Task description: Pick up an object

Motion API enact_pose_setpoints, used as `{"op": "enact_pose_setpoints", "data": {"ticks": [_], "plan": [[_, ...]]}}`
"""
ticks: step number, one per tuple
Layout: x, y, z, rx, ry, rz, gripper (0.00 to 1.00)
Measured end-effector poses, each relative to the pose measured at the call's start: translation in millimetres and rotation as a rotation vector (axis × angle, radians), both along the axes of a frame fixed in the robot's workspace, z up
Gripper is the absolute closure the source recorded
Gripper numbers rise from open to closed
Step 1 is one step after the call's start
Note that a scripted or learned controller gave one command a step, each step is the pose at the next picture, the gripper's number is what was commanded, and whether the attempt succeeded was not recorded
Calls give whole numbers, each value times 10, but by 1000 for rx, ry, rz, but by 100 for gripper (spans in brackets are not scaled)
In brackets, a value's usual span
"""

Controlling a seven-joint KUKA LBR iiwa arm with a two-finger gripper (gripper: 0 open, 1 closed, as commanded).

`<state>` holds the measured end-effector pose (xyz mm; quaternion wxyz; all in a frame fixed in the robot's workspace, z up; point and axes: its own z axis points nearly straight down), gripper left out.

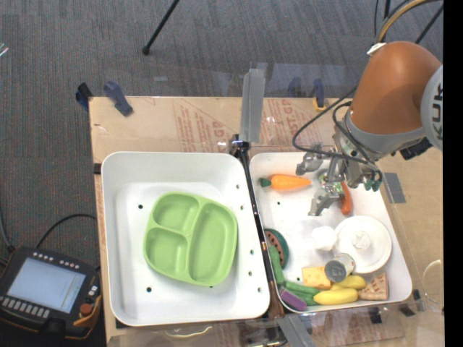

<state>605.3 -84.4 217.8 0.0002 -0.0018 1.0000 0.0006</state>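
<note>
One carrot (289, 183) lies crosswise, tip right.

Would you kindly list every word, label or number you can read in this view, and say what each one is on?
"KU": large dark letters on the arm's grey housing, cut off at the picture's edge.
Red printing on the cardboard sheet behind the bins: upside down and too blurred to read.
Handheld pendant on the floor: its screen is lit, but nothing on it is legible.
</note>
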Motion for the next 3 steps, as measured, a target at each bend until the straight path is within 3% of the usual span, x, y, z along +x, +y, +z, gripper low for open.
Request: {"op": "enact_pose_setpoints", "data": {"ticks": [1, 2, 3], "plan": [[21, -356, -1316, 2, 13, -134, 0], [-606, -324, -1312, 0, 3, -145, 0], [-62, -362, -1302, 0, -1, -280, 0]]}}
